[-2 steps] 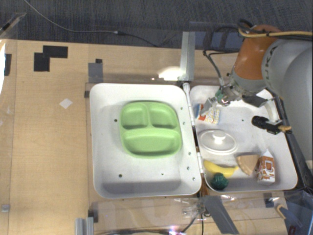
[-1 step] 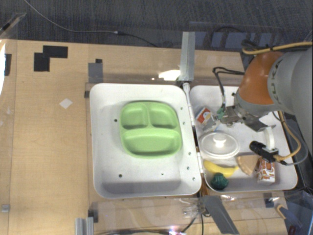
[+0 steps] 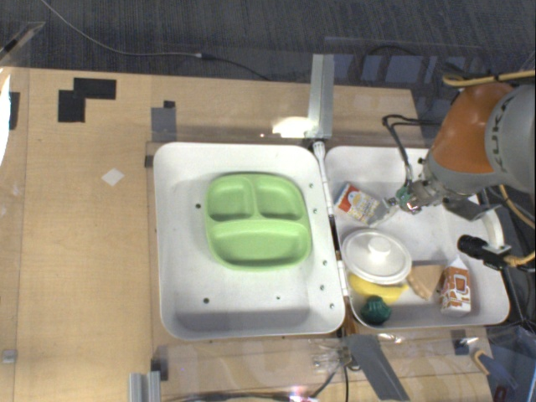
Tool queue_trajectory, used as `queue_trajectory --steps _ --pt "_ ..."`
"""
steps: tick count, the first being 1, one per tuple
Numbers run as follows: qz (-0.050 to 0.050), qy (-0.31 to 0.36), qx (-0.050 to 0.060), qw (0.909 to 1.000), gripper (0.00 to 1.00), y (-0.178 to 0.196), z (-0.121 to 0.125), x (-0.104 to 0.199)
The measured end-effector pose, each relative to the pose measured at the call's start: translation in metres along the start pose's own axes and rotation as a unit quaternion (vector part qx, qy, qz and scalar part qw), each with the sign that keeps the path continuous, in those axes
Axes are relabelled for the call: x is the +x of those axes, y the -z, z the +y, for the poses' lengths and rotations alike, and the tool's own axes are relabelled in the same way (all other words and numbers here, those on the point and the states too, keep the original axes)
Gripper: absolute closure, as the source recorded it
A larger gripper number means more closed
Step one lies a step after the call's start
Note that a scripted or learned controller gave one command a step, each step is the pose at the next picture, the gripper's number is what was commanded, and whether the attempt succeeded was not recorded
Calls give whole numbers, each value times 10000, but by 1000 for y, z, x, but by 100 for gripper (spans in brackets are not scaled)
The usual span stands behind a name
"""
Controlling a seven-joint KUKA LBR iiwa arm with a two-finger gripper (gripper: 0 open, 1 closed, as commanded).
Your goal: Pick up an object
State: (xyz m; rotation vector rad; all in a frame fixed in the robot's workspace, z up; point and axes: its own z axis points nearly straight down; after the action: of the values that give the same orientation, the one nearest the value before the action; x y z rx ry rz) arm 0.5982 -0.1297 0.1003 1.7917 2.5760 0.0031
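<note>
gripper low in your right bin, just beside small carton; grip state: cannot tell. white lidded bowl near. green tray in left bin.

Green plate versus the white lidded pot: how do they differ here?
The green plate lies alone in the left bin; the white lidded pot sits crowded among items in the right bin. The plate is flat, divided into compartments and larger; the pot is round with a knob. Both lie untouched.
</note>
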Motion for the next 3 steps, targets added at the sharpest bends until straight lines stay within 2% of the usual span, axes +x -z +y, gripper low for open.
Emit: queue_trajectory --steps 1,2,3 --pt "20 742 76 9972 0 -15 76 7" --pt "17 301 53 9995 0 -15 78 10" --pt "-19 319 64 9995 100 -4 78 6"
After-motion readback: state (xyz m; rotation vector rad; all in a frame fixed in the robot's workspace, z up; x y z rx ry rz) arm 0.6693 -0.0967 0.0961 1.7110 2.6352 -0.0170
